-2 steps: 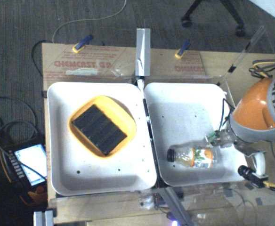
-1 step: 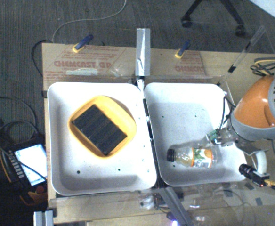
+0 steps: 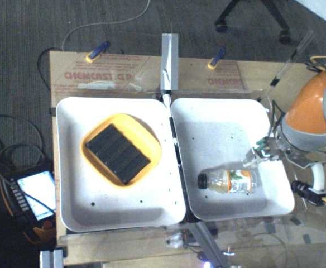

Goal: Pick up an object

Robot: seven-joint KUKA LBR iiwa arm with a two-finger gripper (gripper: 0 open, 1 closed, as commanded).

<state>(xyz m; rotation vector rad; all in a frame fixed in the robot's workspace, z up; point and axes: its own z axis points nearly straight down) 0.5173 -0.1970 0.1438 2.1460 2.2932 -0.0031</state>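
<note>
- A clear plastic bottle with a dark cap, a paper label and amber liquid inside [image 3: 228,181] lies on its side in the right-hand shallow white bin [image 3: 213,121], near that bin's front edge and towards its right wall, cap pointing at the divide between the two bins.
- The two-finger gripper [image 3: 258,156] hangs over the right wall of the same bin, just above and to the right of the bottle's base end; it is small and partly blurred there, so whether it touches the bottle cannot be told, and how the jaws stand cannot be told either.
- The grey arm with its orange band [image 3: 311,113] comes in over the bench's right edge, its rounded orange shell sitting above the bin's far-right corner.
- The left-hand shallow white bin [image 3: 73,121] holds a yellow, rounded dish-like object with a dark ribbed square panel on top [image 3: 121,149], lying flat and turned at an angle near the middle of that bin, a little towards the back edge.
- Along the bench's back edge, a brown cardboard sheet with red printing [image 3: 107,74] lies under the bins, with two blue-and-yellow clamps [image 3: 97,51] on it.
</note>
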